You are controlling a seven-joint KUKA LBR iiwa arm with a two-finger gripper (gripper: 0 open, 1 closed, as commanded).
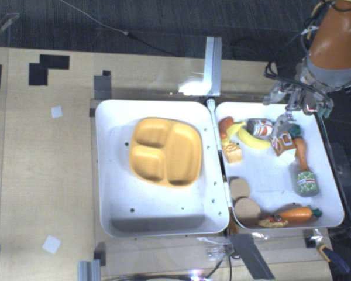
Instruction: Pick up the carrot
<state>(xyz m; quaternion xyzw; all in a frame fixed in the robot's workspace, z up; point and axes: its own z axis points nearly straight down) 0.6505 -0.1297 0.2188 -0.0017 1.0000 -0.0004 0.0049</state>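
The KUKA arm's end effector (288,120) hangs over the upper part of the right bin (332,174), its orange band (334,37) at the frame's two o'clock; whether its tips are spread or pressed together cannot be told from this angle. Just beneath it lie a small can (259,127) on its side, a banana (250,137) and a brown carton (284,143), crowded together. At the end effector's five o'clock a green-labelled bottle (305,177) lies lengthwise, its reddish neck pointing up toward the carton. The carrot (296,215) rests well apart from the end effector, at the bin's six o'clock edge: a smooth orange toy, lying almost level, with a green stub at its right end. To its left sit two round brown discs (244,199), and a yellow cube-like piece (233,153) lies near the divider. The left bin (114,174) carries a yellow sectioned plate (165,151) on the pale wooden worktop (41,174).
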